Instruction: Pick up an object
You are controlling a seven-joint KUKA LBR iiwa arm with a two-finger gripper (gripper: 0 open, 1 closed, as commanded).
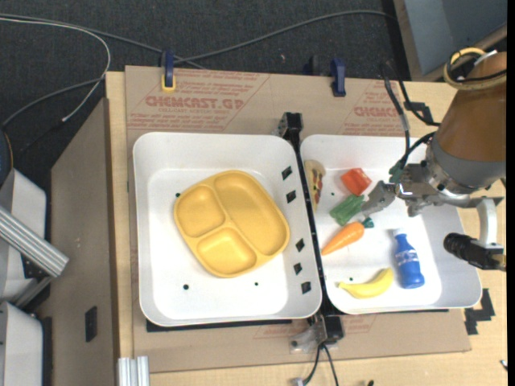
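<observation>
A green plastic toy block (348,209) lies in the right white bin (459,296), touching the tip of the arm's two-finger gripper (375,202); whether the gripper's fingers are parted cannot be told. An orange toy carrot (344,237) sits just below, a red block (355,181) just above. A blue bottle (408,259) and yellow banana (367,285) lie nearer the front rim. The left white bin (153,215) holds a yellow divided plate (231,222).

A robotics lab: cardboard-covered worktop (241,95) held by clamps (168,71), loose cables (80,30) (on dark carpet), aluminium framing (28,244).
</observation>
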